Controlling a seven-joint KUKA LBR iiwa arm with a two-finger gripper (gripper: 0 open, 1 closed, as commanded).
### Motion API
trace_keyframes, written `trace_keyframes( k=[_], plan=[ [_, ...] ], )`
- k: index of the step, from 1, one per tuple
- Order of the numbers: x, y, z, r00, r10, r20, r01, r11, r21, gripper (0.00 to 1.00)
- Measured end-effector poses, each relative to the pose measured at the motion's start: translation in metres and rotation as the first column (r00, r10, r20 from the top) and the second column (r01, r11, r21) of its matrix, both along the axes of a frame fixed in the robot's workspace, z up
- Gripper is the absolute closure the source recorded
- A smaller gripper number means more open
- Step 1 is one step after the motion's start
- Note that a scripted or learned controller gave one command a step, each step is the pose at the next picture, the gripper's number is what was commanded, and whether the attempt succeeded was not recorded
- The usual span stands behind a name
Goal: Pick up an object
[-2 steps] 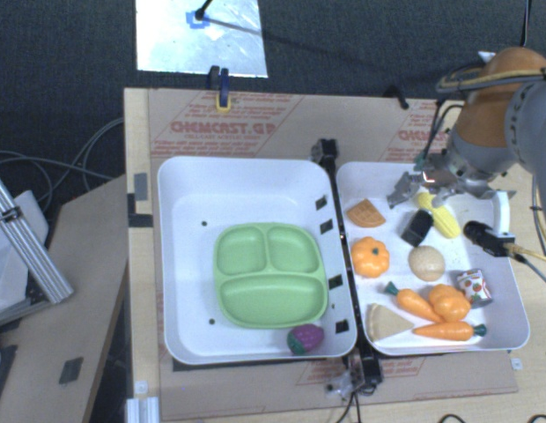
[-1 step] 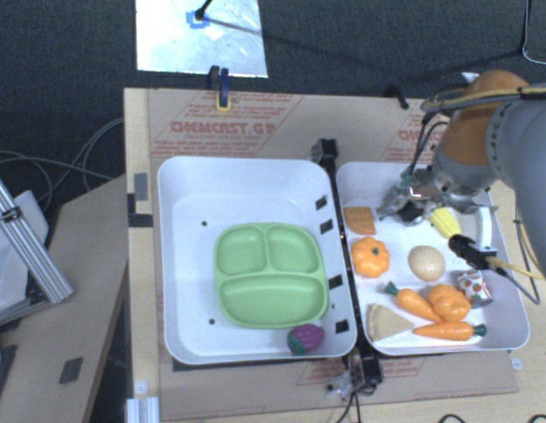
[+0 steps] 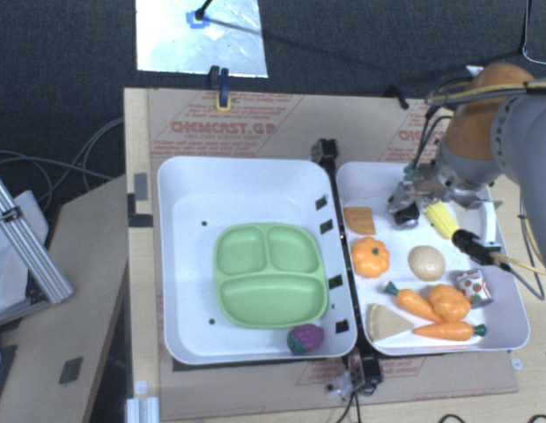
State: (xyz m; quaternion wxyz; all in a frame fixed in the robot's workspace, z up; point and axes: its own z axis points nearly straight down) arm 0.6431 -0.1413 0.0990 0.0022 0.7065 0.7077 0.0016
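So the gripper (image 3: 405,203) is down at the back of the right-hand bin (image 3: 365,183) as the camera sees it, over bare white floor. The orange cracker slice (image 3: 359,219) is on one side and the yellow corn cob (image 3: 441,219) is just beside it on the other. From this angle I honestly can't tell if it's clamped, released or has hold of anything.

All the other pickable stuff sits nearer the camera in that same bin:
- a little pumpkin (image 3: 370,257) with a beige egg (image 3: 425,262) near it
- an orange pepper (image 3: 449,300) touching a carrot (image 3: 414,302)
- a second carrot (image 3: 445,330) along the front wall
- a pale cheese wedge (image 3: 387,321) in the front corner by the divider
- a small patterned box (image 3: 471,285), print too tiny to read

The left-hand bin (image 3: 194,236) has a green divided plate (image 3: 270,274) lying flat, with a purple toy (image 3: 305,338) just off its front corner.

Both bins sit on a brown protective sheet (image 3: 255,117) with "CHEMCAST GP" printed in red, readable behind the left bin. A blue and yellow clamp (image 3: 221,86) bites its back edge.
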Motion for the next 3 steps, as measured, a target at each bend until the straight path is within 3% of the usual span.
trace_keyframes(
  k=[2,3],
  plan=[
    [0.011,-0.006,0.101,1.0,0.003,0.001,-0.003,1.0,0.0,1.0],
    [0.012,-0.005,0.127,1.0,0.005,-0.001,-0.005,1.0,0.001,1.0]
  ],
)
